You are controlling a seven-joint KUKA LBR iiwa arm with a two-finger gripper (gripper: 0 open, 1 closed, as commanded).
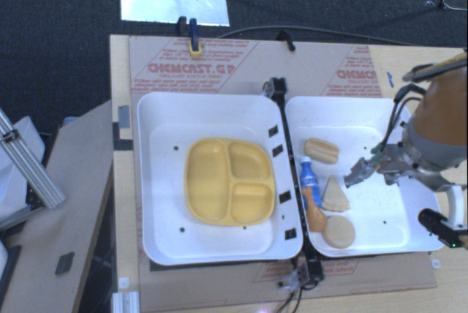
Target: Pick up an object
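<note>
The right bin (365, 110) holds a tan bread roll (322, 151), a blue and white bottle (307, 174), a beige wedge (335, 194), an orange carrot-like piece (315, 216) and a round tan cookie (339, 232). My gripper (358, 172) hangs over this bin, just right of the wedge and below the roll. Nothing shows between its fingers. The arm's orange band (444, 110) sits at the right edge.
The left bin (157, 121) holds a yellow divided plate (229, 181). A black-clipped divider (281, 151) runs between the two bins. A blue and yellow clamp (194, 37) stands at the bench's far edge. Bare bin floor (380, 220) lies right of the food items.
</note>
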